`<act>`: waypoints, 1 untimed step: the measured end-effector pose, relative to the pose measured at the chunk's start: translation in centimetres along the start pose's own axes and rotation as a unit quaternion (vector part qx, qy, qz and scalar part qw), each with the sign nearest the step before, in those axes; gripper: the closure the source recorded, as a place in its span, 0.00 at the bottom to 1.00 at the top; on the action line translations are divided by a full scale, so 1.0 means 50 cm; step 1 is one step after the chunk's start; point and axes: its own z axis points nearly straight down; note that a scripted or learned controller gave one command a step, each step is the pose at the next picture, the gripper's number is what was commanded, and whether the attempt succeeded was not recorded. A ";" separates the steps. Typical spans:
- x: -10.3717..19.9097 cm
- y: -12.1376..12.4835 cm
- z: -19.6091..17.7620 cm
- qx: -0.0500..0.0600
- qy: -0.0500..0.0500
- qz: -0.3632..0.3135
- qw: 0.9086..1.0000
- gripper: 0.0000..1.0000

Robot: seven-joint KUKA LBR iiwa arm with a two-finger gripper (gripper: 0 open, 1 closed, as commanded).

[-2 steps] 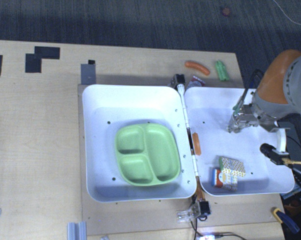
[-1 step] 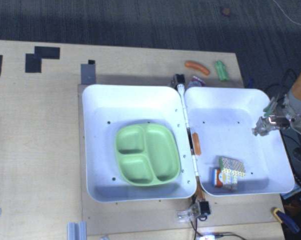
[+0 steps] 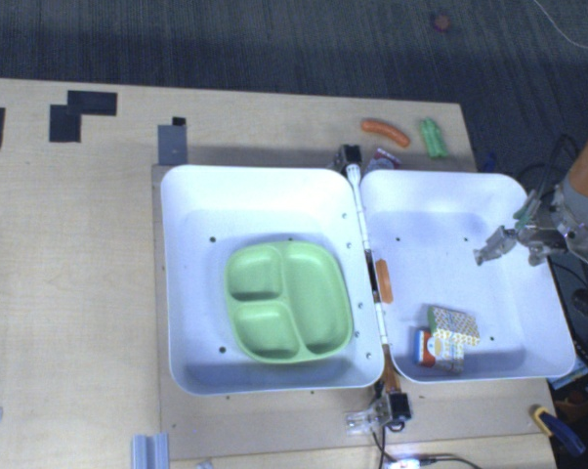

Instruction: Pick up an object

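Camera view: green divided plate (image 3: 288, 300) in left bin (image 3: 191, 213), orange stick (image 3: 384, 281) near the divider. Patterned box (image 3: 450, 332) at right bin's (image 3: 441, 203) near edge, well apart from gripper (image 3: 507, 245); grip state impossible to tell.

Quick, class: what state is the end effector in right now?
End effector: over the right bin; open or closed cannot be told; nothing visibly held.

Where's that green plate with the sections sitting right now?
The green divided plate lies flat in the left white bin, toward its near side. The gripper is off over the right white bin, above the small patterned box.
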 end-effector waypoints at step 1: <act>-0.005 -0.133 0.096 0.002 0.001 0.001 1.000 0.00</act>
